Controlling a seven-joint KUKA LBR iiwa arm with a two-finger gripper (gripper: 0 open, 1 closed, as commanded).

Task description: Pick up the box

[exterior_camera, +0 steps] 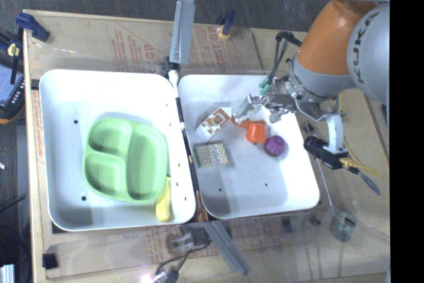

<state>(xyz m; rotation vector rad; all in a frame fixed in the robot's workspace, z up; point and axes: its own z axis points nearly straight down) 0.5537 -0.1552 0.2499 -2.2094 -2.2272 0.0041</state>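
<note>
Counter (99, 50), right bin (298, 189) | small box (215, 120) at 9 o'clock of pincer (255, 105) | pincer spread unclear | likely light, stiff; grip long edges

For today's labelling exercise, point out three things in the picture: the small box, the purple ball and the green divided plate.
small box (215, 120): camera view, middle of its printed top face.
purple ball (275, 145): camera view, centre of its rounded top.
green divided plate (126, 159): camera view, ridge between its compartments.
</note>
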